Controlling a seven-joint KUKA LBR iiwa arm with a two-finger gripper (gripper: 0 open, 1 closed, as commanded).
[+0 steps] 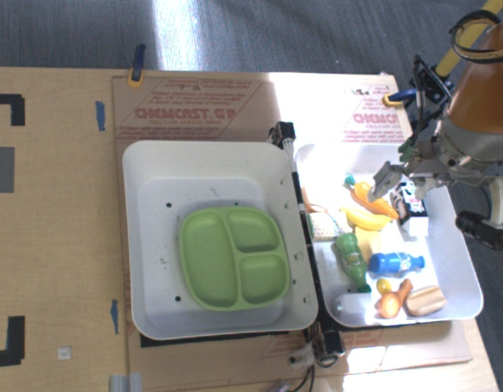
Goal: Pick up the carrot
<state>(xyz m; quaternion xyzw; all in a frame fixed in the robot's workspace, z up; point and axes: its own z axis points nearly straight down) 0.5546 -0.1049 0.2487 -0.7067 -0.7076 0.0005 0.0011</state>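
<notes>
One carrot (371,196) lies in the right bin (468,288), centre-right of frame, just above the banana (367,218). The gripper (398,180) hovers beside it, seemingly open and empty. Descend straddling the carrot, avoiding the banana.

My arm (478,96) wears a broad orange band over a pale grey wrist section. Yellow and black cables loop beside it. My claw (390,178) is grey metal, with dark fittings behind.
</notes>
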